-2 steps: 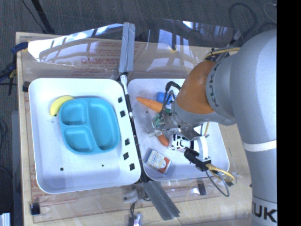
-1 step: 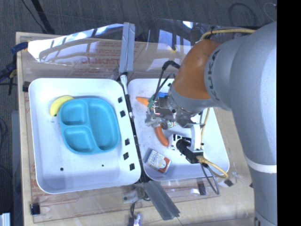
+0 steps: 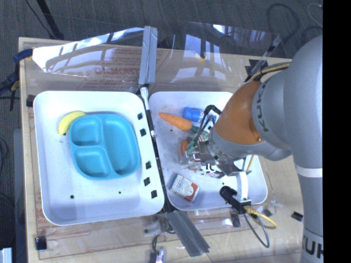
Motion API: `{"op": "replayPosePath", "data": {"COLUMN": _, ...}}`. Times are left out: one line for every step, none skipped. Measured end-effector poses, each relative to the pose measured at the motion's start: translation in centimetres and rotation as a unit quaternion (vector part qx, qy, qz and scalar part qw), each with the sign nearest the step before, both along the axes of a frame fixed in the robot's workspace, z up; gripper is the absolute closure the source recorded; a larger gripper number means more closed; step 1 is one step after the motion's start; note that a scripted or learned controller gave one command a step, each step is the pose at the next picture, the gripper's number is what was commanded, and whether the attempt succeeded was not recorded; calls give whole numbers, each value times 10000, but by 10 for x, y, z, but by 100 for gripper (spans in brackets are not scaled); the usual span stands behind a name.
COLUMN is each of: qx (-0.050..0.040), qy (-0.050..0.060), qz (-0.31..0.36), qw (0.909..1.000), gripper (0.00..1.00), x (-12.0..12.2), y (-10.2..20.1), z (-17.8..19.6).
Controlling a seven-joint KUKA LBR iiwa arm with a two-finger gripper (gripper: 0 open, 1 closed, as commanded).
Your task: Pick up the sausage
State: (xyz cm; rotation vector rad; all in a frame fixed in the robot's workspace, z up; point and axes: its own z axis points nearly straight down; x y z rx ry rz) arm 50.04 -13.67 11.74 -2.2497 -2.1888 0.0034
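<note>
White "KU" letters on grey arm [image 3: 313, 249] at bottom right; faint red bench print unreadable.

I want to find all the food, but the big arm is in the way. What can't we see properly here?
- Sausage: camera view, mostly hidden under the tool.
- Blue thing: its right end is cut off by the arm.
- Banana: partly tucked behind the blue tray.
- Small carton: its label is too small to read.
</note>
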Motion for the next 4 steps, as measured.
{"op": "replayPosePath", "data": {"qx": 0, "qy": -2, "qz": 2, "qw": 10000, "gripper": 0, "x": 0, "y": 0, "z": 0}}
{"op": "replayPosePath", "data": {"qx": 1, "qy": -14, "qz": 232, "qw": 9997, "gripper": 0, "x": 42, "y": -9, "z": -26}}
{"op": "replayPosePath", "data": {"qx": 3, "qy": -12, "qz": 255, "qw": 9997, "gripper": 100, "x": 43, "y": -9, "z": -16}}
{"op": "replayPosePath", "data": {"qx": 0, "qy": -14, "qz": 689, "qw": 9976, "gripper": 100, "x": 101, "y": 54, "z": 75}}
